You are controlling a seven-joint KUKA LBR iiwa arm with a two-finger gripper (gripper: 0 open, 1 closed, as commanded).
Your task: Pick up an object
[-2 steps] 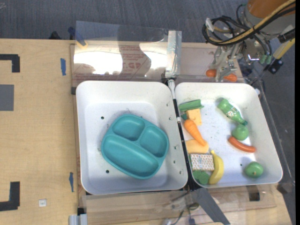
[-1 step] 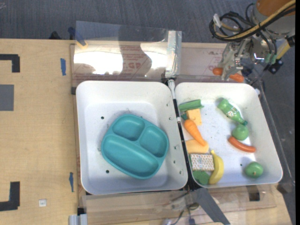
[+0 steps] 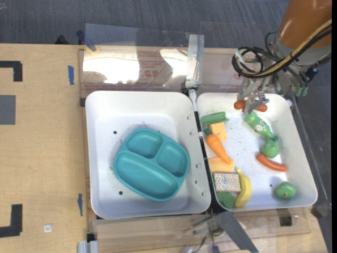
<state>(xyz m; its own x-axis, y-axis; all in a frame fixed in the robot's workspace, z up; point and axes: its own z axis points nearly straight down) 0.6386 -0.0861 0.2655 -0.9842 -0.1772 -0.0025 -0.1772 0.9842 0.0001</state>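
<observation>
The jaws (image 3: 253,101) hang over the far edge of the right bin (image 3: 303,157), directly above a small orange-red piece (image 3: 240,105) that lies at the bin's far rim, with another orange-red bit (image 3: 261,108) just to its right; whether anything sits between the fingers I cannot tell, nor whether they stand wide or narrow; the metal head is too cluttered and small to read; just near of it a green bottle (image 3: 259,124) lies tilted, its neck pointing toward the near right; beyond its neck sits a green round fruit (image 3: 270,149), and touching that on the near side an orange-red sausage shape (image 3: 272,163); a green apple (image 3: 285,191) rests alone in the near right corner; along the bin's left wall, from far to near, lie a green flat piece (image 3: 213,118), a yellow block (image 3: 218,132), an orange carrot (image 3: 218,148), a speckled cracker-like slab (image 3: 227,182) and a yellow banana (image 3: 244,190) curving round its right side, with something green (image 3: 227,198) beneath; the left bin (image 3: 100,115) carries a teal divided plate (image 3: 151,164) lying flat toward its near middle; the grey arm with its orange band (image 3: 308,15) comes in from the far right, black and yellow cables (image 3: 258,62) looping above the wrist; both bins stand on a pale wooden worktop (image 3: 37,141) marked with black and blue tape
</observation>
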